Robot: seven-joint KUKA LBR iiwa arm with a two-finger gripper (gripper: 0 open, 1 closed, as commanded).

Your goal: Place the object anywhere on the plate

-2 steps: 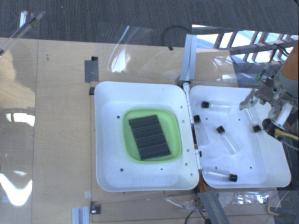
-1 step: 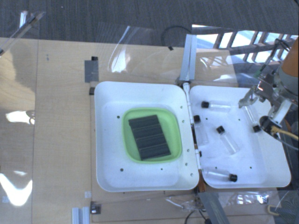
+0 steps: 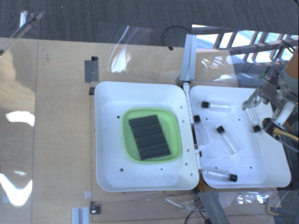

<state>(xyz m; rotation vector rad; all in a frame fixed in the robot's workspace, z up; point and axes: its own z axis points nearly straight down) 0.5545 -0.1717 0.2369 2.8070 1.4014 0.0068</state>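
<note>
Claw (image 3: 256, 99) at the end of the grey arm reaches in over the right edge of the right bin (image 3: 280, 171), near its far right corner, and whether it is open or closed cannot be told; nothing can be made out held in it.

Nearest vial (image 3: 253, 121), a small clear tube with a black cap, lies on the bin floor just below the claw, close to the right edge, with its cap pointing toward the near edge. Its glass is almost lost against the white floor, so the cap is what stands out.

Four more vials of the same kind lie in this bin, well apart from one another:
- far-left vial (image 3: 217, 107), near the far left corner, lying crosswise with its cap to the left
- left-wall vial (image 3: 196, 119), against the left wall, little more than its black cap visible
- middle vial (image 3: 227, 140), at the bin's centre, lying on a slant with its cap at the far end
- near vial (image 3: 222, 175), along the near edge, with its cap to the right

Across the shared wall, the left bin (image 3: 107, 171) carries a light green plate (image 3: 128, 143) with rounded corners at its centre. A dark grey ridged block (image 3: 149, 137) lies flat on the plate, slightly turned, well inside the rim
</note>
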